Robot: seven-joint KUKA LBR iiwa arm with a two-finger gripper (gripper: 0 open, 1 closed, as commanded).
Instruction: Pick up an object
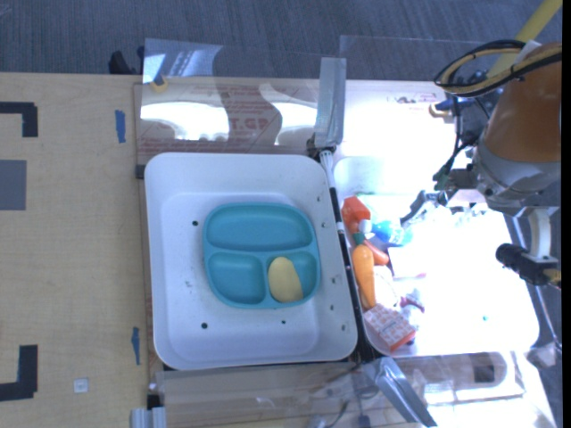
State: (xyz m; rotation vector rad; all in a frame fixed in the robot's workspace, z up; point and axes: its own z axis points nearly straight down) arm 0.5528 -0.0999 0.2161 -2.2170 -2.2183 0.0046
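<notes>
Camera view: the candidate objects lie in a cluster along the left wall of the right bin (500,346), which is washed out by glare. From top to bottom there is an orange-red item (355,209), a small blue item (385,233), an orange carrot-shaped piece (364,273), and a red-and-white patterned packet (389,326) near the bin's lower left corner. All of them rest on the bin floor, close together; their exact contacts are lost in the brightness.

Just across the divider, the left bin (169,239) holds a teal divided tray (259,230) with a yellow oval object (285,280) sitting in its lower right compartment.

The end effector (419,208) hangs above the upper middle of the right bin, to the right of the blue item and apart from the cluster. Whether it is spread or pressed together I cannot tell, as it is dark and small against the glare. The arm (522,141) enters from the right with cables looped above it.

Both bins sit on a light wooden surface (71,239).
</notes>
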